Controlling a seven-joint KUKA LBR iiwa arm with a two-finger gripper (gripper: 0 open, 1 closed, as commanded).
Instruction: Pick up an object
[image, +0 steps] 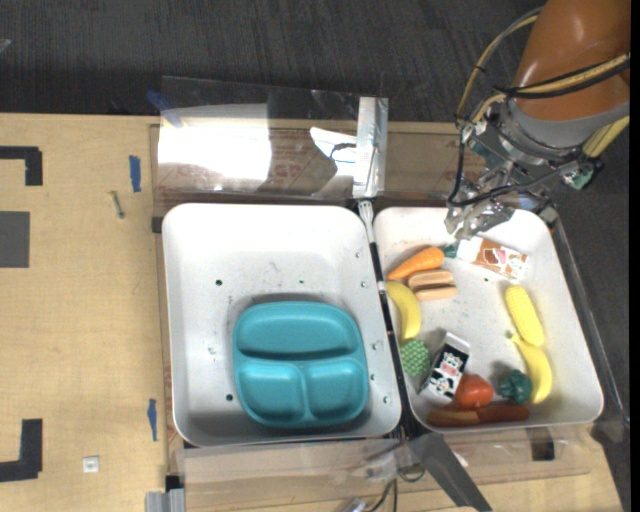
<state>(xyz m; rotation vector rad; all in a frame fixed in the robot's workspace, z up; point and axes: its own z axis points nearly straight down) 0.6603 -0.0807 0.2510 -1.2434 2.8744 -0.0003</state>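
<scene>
Red pepper (474, 391) along right bin (575, 300) front wall. Gripper (476, 215) above back edge, finger state unclear; carrot (416, 262) just below-left, long axis slanting up-right

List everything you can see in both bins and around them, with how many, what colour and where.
divided tray: 1, teal, left bin
bananas: 3, yellow, right bin
carrot: 1, orange, right bin, top left
hot dog: 1, tan, beside carrot
small carton: 1, white and orange, top right
card box: 1, black and white, near front
green items: 2, near front
red items: 2, front edge
arm: 1, orange band, top right
gripper: 1, over right bin's far edge
</scene>
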